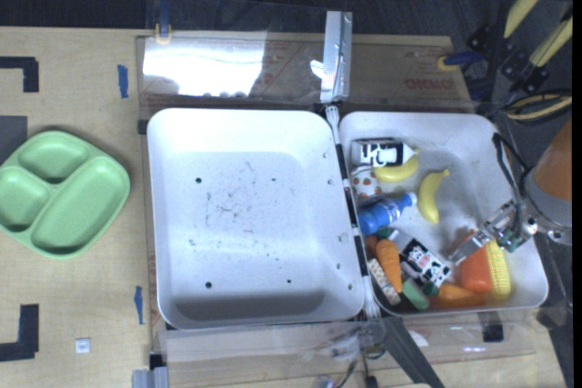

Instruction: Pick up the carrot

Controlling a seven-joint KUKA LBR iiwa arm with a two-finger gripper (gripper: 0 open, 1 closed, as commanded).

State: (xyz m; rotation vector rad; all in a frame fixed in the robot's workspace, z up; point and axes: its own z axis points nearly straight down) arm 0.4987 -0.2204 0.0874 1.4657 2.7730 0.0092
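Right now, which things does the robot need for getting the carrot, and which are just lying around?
For the job:
carrot
end effector

Just lying about:
two bananas
blue bottle
corn cob
green divided plate

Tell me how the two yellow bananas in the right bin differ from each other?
The upper banana lies nearly flat across the bin, resting against a black-and-white box; the other banana stands more on end, running up and down the picture. The upper one touches neighbours, while the other lies apart on bare white floor. Both are yellow, curved and in the right bin.
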